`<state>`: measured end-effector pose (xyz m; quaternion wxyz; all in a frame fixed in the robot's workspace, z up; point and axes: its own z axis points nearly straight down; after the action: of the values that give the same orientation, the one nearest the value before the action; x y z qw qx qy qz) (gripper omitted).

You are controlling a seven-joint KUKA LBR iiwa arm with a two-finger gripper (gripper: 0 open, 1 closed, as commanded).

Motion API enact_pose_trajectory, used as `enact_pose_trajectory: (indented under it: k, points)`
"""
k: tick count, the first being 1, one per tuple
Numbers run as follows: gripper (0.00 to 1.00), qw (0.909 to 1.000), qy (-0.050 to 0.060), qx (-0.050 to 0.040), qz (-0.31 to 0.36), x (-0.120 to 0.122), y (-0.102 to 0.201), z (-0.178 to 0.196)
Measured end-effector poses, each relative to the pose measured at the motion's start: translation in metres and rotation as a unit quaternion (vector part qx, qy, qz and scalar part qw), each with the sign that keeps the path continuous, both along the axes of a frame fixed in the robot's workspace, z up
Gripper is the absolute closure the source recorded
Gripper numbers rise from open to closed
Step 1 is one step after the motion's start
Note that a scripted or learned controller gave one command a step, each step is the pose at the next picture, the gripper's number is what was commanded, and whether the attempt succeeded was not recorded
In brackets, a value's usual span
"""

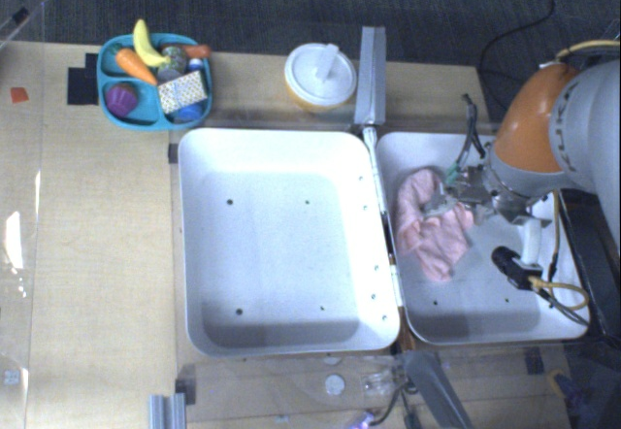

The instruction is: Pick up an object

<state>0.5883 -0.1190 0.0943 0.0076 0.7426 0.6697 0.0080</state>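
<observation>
Take the right bin (485,320) as your reference. The pink cloth (427,228) lies crumpled inside it, in its left half, close to the wall it shares with the left bin (281,243). The cloth runs from near the bin's far wall towards the middle of its floor.

The gripper (456,192) sits low over the right bin's centre, right at the cloth's far right edge and apparently touching the folds there. You cannot tell from this slanted view whether it is released or clenched, or whether any cloth is caught in it. The arm (582,136) comes in over the bin's right wall, and its orange band (529,131) hangs above the bin's far right corner.

The left bin stands just beside the right bin, their walls touching. An upright grey metal bar (370,78) stands at the far end of that join. Just left of the bar, beyond the bins, you will see a round white-lidded container (320,76) on the worktop (97,252). Well to the left of the right bin, past the left bin's far corner, a blue divided tray (150,87) holds toy food, including a yellow banana (146,44) and an orange carrot (134,65).
</observation>
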Motion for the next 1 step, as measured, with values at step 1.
enact_pose_trajectory:
  k: [1]
  points:
    - [1.00, 1.0000, -0.005, 0.0013, 0.002, 0.0039, 0.0031, 0.0134]
